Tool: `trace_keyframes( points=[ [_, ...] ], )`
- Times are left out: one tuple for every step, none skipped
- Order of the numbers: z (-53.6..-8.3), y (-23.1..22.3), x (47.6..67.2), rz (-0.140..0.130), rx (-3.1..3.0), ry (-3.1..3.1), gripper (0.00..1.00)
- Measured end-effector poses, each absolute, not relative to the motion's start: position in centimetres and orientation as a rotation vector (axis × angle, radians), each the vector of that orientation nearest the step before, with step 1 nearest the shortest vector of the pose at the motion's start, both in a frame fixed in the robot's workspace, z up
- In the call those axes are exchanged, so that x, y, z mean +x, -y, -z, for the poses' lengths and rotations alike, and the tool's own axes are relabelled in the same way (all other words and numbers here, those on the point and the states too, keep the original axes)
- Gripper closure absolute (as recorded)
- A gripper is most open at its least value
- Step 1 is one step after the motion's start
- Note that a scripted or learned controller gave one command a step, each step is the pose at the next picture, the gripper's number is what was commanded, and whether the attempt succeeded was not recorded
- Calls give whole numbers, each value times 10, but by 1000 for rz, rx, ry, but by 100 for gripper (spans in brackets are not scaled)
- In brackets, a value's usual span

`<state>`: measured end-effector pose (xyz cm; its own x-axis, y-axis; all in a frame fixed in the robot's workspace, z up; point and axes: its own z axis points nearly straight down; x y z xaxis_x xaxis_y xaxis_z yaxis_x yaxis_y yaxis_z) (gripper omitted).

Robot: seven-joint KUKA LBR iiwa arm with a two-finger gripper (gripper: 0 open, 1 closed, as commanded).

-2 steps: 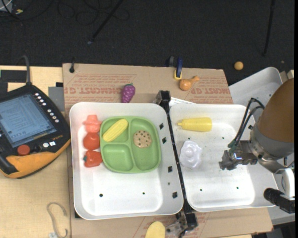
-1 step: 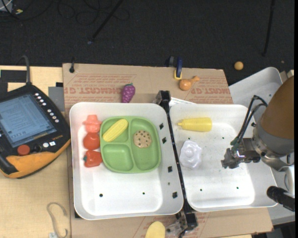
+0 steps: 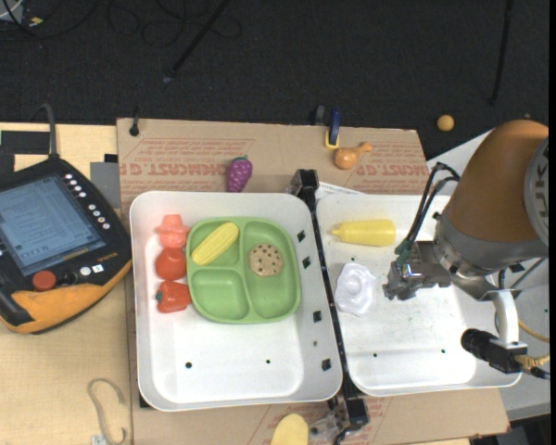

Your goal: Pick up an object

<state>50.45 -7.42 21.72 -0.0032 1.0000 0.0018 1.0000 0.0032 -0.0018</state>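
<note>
Cardboard covers the worktop (image 3: 259,151) under two white bins. Over the right bin (image 3: 417,364) the pincer (image 3: 398,281) hangs, just right of a crumpled white object (image 3: 354,288), with a yellow bottle (image 3: 363,233) lying beyond.

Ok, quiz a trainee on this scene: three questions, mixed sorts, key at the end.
1. True or false: the corn lies in the green tray.
2. Which bin holds the yellow bottle: A left bin, B right bin, C neither?
3. Fill in: the cookie sits in the tray's upper ____ compartment.

Key: 1 true; 2 B; 3 right.
</note>
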Motion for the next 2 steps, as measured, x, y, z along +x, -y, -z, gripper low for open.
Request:
trace_keyframes(
  points=[
    [-225, 43, 541, 2, -2218, 2224, 100],
    [-215, -1, 576, 1, -2217, 2223, 100]
  ],
)
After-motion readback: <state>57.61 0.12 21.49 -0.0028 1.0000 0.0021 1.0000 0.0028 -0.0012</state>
